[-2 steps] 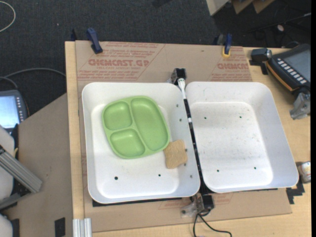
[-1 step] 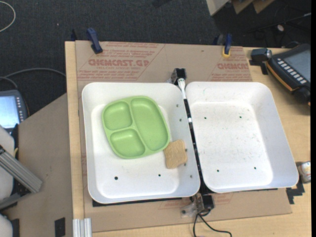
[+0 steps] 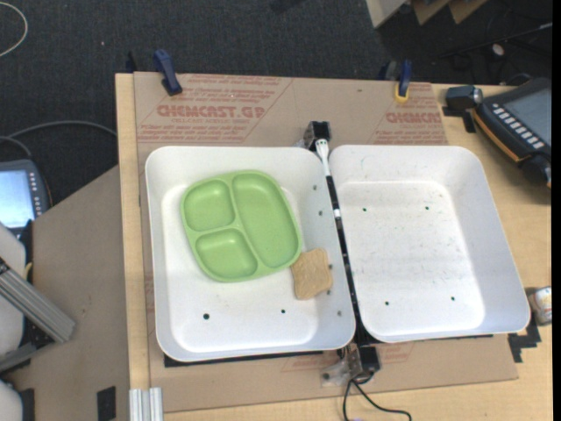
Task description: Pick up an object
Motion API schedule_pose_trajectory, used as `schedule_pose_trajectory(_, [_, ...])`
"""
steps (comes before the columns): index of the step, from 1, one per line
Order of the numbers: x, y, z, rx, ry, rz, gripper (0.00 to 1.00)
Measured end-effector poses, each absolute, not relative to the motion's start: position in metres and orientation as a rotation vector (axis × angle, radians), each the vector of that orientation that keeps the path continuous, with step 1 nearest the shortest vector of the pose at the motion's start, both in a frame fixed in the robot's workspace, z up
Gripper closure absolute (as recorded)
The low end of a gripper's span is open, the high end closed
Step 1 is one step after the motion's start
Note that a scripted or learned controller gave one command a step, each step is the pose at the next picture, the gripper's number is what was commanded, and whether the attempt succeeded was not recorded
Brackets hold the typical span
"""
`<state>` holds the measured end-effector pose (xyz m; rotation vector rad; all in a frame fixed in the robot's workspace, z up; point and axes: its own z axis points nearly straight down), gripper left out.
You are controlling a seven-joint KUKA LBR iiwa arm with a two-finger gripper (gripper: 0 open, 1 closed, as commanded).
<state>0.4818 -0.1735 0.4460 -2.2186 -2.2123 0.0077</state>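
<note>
- The left bin (image 3: 166,261) holds 2 things: a green tray (image 3: 241,226) with 3 compartments, and a tan sponge (image 3: 311,274) touching its lower right edge.
- The right bin (image 3: 491,235) sits just beside it.
- The sponge looks light, soft and porous, so it should compress; pinch it across its short sides.
- The tray looks stiff, smooth and slippery; its raised rim is the only hold.
- Gripper state: cannot tell.
</note>
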Motion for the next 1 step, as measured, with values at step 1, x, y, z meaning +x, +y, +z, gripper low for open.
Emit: schedule_pose_trajectory(1, [0.4782, -0.1185, 0.3343, -2.208, -2.218, 0.009, 1.0])
